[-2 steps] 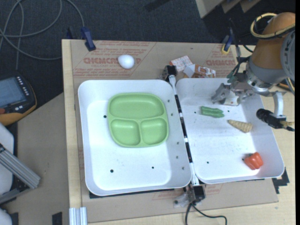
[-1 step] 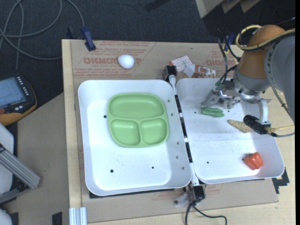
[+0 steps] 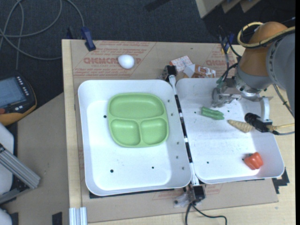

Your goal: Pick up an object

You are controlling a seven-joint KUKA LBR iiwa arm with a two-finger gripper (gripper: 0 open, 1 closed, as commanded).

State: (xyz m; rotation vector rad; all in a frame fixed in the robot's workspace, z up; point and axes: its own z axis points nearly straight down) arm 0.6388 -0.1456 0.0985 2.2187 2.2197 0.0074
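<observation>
Likely the nearest candidate is the green piece (image 3: 212,113). It lies flat on the floor of the right bin (image 3: 220,168), in the bin's upper half, just below the gripper (image 3: 220,99). The gripper hangs over the bin's upper left part, close to the piece but, as far as the slanted view lets me judge, apart from it. Whether it is wide or narrow I cannot tell, and nothing shows held in it.

The piece is small, elongated and rounded, a smooth bright green. That suggests moulded plastic or rubber, so it should be light, probably firm, and perhaps a little slippery. Its long axis runs roughly left to right at a slight tilt. I would take it across the short width near the middle, where it seems least apt to pivot or squirt out.

Two other things share the bin. A tan cone (image 3: 238,124) lies on its side to the right of the green piece, its point toward the left and its surface matt. Its tapered flanks would tend to slide out of a pinch. An orange lump (image 3: 253,161) sits near the lower right corner, well apart from the rest. It is stubby and glossy, and looks light too.

The left bin (image 3: 93,125) bears a pale green plate (image 3: 138,118) with three compartments. It is broad, thin and stiff, with a low rim, which makes it a poor thing for a small pinch. Both bins are smooth white plastic with rounded corners.
</observation>
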